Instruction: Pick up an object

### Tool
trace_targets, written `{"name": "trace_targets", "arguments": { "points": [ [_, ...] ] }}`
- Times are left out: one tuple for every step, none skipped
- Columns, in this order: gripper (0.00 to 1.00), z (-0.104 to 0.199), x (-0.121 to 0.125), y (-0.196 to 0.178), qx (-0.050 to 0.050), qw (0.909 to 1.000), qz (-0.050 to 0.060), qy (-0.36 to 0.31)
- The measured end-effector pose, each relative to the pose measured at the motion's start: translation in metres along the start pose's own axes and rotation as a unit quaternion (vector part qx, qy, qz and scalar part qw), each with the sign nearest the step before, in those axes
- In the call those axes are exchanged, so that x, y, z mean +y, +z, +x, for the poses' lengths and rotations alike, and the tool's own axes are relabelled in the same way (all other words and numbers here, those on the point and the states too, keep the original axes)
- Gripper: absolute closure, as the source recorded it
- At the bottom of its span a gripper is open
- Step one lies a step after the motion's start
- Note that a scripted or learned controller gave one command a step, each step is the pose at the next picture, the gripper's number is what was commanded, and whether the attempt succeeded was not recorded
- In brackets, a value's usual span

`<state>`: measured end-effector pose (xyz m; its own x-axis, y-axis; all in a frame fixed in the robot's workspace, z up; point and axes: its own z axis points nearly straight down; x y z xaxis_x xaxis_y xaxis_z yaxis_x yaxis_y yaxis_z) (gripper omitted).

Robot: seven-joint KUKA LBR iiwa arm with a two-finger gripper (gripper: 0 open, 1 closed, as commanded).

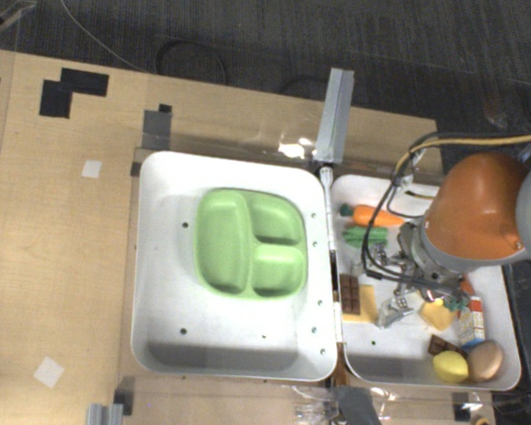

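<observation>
Reach step: hand low in right white bin, grip state can't tell. Pale yellow wedge just beside, brown flat block opposite side. Next: close, lift.

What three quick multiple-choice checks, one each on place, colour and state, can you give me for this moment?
1. The gripper hangs over: A the left bin, B the right bin, C the bare bench.
2. The divided tray is: A green, B red, C blue.
3. The tray lies: A stacked on the food items, B outside both bins, C flat in the left bin.

Key: 1 B, the arm reaches down among the food items; 2 A, it is pale green; 3 C, white bin floor surrounds it.
</observation>
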<state>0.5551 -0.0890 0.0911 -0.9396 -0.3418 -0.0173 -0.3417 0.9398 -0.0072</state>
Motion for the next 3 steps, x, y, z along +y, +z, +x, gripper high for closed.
{"name": "trace_targets", "arguments": {
  "points": [
    [0.00,0.003,0.005,-0.001,-0.002,0.9845,0.001,-0.175],
    [1.00,0.000,0.002,-0.015,-0.007,0.9848,0.006,-0.173],
    [1.00,0.003,-0.067,-0.073,0.003,0.9915,0.000,-0.130]
  ]
}}
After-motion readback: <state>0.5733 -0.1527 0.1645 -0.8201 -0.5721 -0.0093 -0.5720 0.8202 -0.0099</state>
